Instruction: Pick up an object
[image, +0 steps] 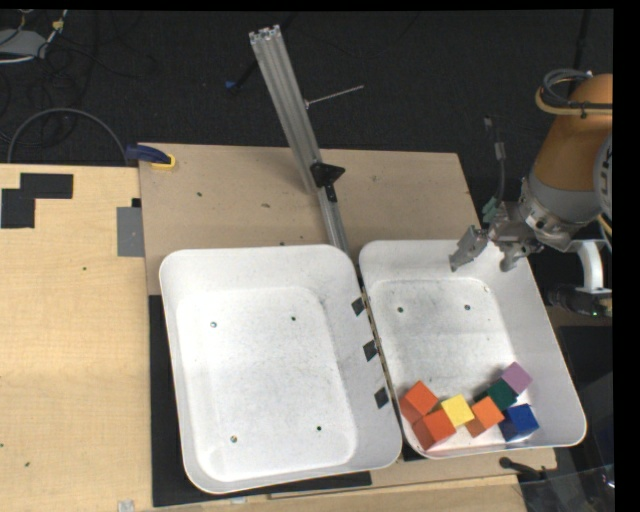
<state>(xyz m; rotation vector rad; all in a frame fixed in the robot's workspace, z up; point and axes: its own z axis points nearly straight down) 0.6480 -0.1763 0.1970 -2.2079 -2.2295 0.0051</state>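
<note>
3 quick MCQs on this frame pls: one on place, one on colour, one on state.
1. The blocks lie in:
A. left bin
B. right bin, near corner
C. bare bench

2. The block between the orange ones is:
A. yellow
B. white
C. black

3. The tool is:
A. gripping a block
B. apart from the blocks, over the far rim
C. in the left bin

B: the blocks crowd the right bin by its near edge.
A: yellow block.
B: the tool has nothing between its spread fingers.

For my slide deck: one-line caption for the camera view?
Open gripper hovers over right bin's far edge; coloured blocks cluster at its near corner.
</note>
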